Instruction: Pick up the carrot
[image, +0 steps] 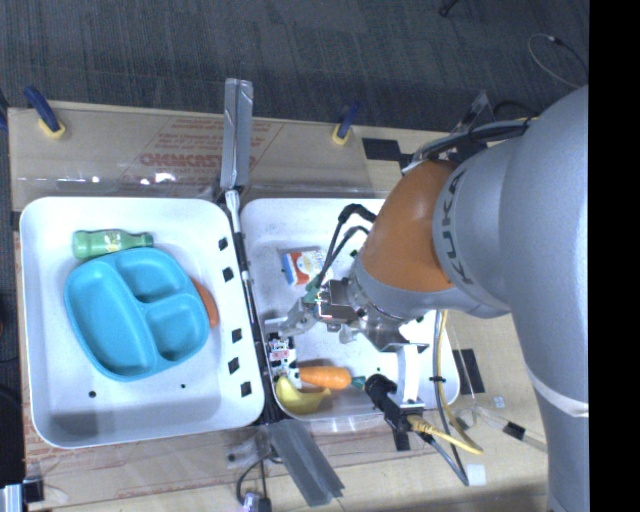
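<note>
Carrot lies in the right bin near its front wall, resting against a banana. It looks light, stiff and smooth, best pinched across its thick middle. The gripper hangs just above and behind it; its opening cannot be told.

Two shallow white bins, left and right; one blue three-compartment plastic tray, one green plastic bottle, two orange carrots, one beside the tray, one lower centre, one yellow banana, one small white packet
</note>
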